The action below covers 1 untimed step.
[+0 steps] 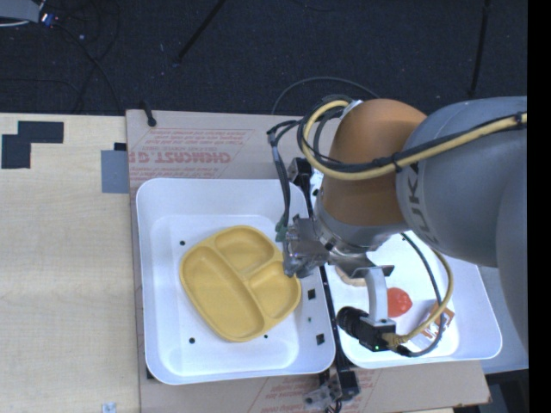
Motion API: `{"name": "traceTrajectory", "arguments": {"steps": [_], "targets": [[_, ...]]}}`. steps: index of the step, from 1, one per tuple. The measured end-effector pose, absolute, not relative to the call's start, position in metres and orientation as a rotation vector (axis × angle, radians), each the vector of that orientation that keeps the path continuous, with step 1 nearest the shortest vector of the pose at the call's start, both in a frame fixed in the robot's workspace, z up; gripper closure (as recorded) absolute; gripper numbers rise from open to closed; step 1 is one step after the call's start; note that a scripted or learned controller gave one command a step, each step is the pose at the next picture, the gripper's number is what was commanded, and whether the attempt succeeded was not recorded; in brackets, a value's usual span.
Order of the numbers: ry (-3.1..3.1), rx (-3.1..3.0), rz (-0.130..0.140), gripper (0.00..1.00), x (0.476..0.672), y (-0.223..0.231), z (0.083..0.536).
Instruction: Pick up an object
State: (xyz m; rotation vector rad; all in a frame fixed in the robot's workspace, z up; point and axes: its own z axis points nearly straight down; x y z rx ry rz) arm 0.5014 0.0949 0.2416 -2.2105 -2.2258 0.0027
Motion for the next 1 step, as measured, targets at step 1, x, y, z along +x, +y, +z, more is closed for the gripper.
{"name": "traceTrajectory", "arguments": {"steps": [1], "targets": [[-2.222, -2.217, 0.005, 0.00, 0.5018, 0.0924, 0.2414]]}}
